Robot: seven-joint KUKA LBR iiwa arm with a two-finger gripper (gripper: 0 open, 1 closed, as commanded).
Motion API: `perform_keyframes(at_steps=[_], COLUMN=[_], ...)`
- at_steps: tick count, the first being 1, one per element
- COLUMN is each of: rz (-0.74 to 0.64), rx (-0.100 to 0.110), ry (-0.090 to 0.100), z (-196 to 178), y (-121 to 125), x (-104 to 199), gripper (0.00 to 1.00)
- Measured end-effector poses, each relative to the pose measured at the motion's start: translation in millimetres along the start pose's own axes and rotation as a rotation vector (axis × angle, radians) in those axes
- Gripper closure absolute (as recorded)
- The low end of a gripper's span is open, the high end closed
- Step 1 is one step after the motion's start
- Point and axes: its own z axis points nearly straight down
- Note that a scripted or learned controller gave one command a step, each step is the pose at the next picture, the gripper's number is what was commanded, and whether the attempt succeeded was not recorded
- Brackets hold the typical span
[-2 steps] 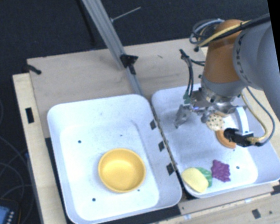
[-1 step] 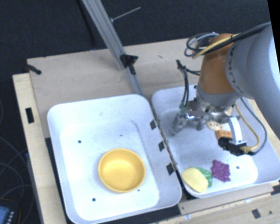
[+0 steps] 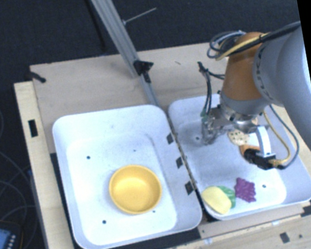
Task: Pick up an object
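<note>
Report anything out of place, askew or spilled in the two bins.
Nothing stands out. The yellow bowl sits upright in the left bin; the yellow-green toy and purple toy lie together at the right bin's near edge.
</note>
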Motion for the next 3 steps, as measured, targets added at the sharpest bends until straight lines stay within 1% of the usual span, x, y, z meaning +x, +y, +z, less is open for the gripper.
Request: perform_keyframes(at_steps=[1,2,3], rz=[-0.014,-0.014,-0.018], rx=[-0.005,-0.005,0.001], ry=[0.0,0.0,0.003], z=[-57.4,-102.5,-118.2], y=[4.4,6.3,-18.6], x=[8.8,7.5,59.4], gripper=[1.0,1.0,1.0])
